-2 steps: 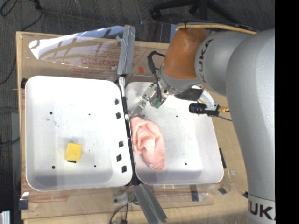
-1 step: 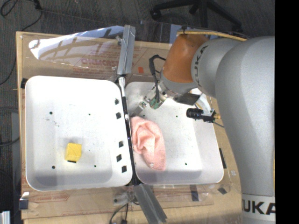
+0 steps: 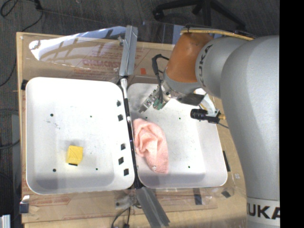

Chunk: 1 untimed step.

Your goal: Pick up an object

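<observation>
I have the gripper [image 3: 151, 102] over the right white bin [image 3: 209, 141], and I cannot tell its state. Nothing is lifted yet: the crumpled pink cloth [image 3: 151, 145] lies just below it, the small yellow block [image 3: 74, 155] far left.

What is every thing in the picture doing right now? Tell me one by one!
Pink cloth: crumpled, lying in the right bin against its left wall.
Yellow block: lying flat in the left bin, apart from everything else.
Gripper: over the far left corner of the right bin, beyond the cloth.
Left bin: sitting beside the right bin.
Right bin: sitting under the arm.
</observation>
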Available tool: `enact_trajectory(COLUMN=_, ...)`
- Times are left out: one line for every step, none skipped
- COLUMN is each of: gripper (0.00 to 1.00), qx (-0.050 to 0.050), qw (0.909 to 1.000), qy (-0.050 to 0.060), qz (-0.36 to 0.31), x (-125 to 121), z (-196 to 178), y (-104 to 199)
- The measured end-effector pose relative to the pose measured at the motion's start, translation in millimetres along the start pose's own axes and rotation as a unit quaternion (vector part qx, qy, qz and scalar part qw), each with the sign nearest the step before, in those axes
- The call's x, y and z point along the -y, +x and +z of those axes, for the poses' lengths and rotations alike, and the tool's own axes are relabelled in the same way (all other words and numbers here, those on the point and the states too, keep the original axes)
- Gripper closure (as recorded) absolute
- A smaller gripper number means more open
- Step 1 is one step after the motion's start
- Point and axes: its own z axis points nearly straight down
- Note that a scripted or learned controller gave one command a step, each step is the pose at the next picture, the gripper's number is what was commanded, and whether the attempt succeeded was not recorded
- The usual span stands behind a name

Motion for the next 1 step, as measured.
enact_trajectory(gripper=1.0, qx=0.0, qw=1.0, qy=-0.001, qz=0.009, x=-9.7, z=-90.7, y=-14.9)
